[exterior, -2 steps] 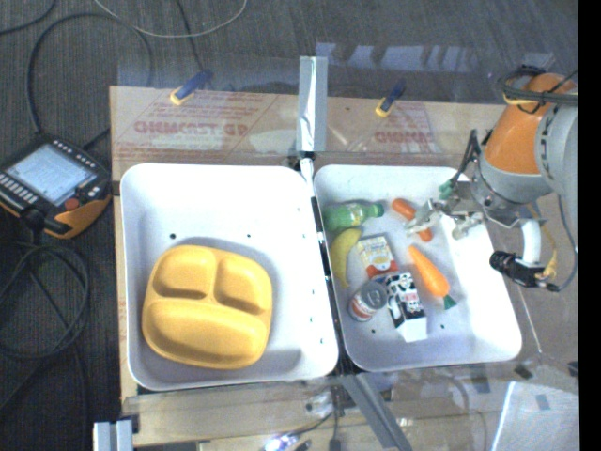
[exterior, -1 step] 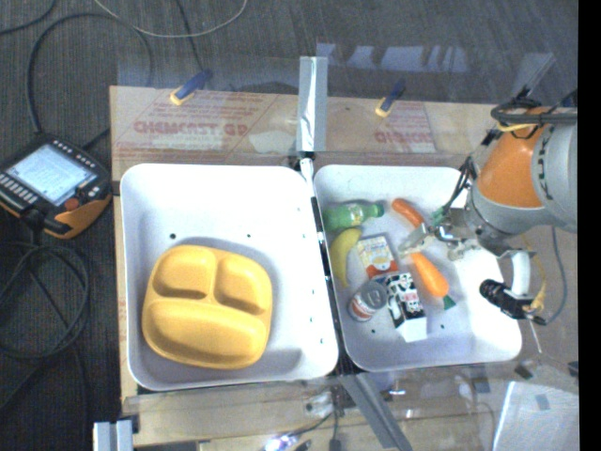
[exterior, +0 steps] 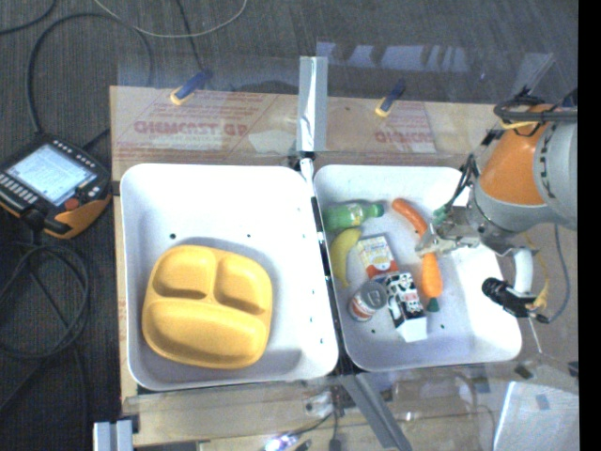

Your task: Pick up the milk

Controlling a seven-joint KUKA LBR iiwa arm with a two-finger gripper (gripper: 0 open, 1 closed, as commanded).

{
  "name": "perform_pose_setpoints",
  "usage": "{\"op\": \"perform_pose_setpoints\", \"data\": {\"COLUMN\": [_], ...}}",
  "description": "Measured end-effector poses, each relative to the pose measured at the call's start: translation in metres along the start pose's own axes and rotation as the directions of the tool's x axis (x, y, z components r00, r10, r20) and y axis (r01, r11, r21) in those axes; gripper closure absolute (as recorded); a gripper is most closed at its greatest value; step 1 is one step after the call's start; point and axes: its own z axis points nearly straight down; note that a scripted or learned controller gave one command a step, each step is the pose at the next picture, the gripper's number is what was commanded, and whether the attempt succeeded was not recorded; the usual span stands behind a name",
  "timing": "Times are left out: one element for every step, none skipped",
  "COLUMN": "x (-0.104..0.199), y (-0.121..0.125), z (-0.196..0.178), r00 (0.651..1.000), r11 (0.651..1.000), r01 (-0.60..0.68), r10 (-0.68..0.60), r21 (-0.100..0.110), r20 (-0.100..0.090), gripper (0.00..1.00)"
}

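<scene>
The milk (exterior: 407,301), a small carton with black-and-white cow patches and a white end, was seen lying on its side in the right bin (exterior: 488,336), near the bin's front wall, at about 7 o'clock from the bin's middle. A round can (exterior: 368,301) with a grey lid was found just beside it at 9 o'clock, touching or nearly touching. At 11 o'clock from the milk a small juice box (exterior: 377,253) with a red label was placed, and a yellow banana (exterior: 343,252) lay left of this box, along the bin's left wall. A green bottle (exterior: 351,214) was lying at 12 o'clock from the banana. An orange carrot (exterior: 431,275) was located at 2 o'clock from the milk, just beside it, and a second orange-red piece (exterior: 409,215) lay further up.

The gripper (exterior: 439,238) was held over the right bin, above the carrot's upper end, apart from the milk. How far the fingers were open could not be told, and nothing was seen between them.

In the left bin (exterior: 141,195) a yellow tray (exterior: 208,304) with compartments was lying.
</scene>
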Motion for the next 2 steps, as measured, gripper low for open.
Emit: {"op": "perform_pose_setpoints", "data": {"x": [0.0473,0.0484], "y": [0.027,0.0278], "z": [-0.0963,-0.1008], "r00": [1.0,1.0], "r11": [1.0,1.0], "r01": [-0.004,-0.003], "r10": [0.004,0.003], "r21": [0.021,0.026], "r20": [0.0,0.0], "gripper": [1.0,1.0]}}
